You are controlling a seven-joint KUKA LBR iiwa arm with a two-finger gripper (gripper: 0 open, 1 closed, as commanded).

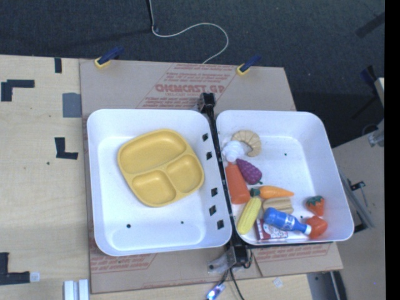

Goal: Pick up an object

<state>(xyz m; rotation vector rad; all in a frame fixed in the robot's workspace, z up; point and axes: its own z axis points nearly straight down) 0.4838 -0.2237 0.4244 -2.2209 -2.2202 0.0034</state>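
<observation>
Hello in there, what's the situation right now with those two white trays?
Left bin: yellow divided plate. Right bin: toy food piled along its left and front, corn, carrot, blue tube. Nothing picked up yet.

A wooden bench bears a cardboard sheet, with two white bins side by side on it.

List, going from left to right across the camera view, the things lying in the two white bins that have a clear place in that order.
Yellow divided plate → corn cob → blue tube → small tomato.
</observation>
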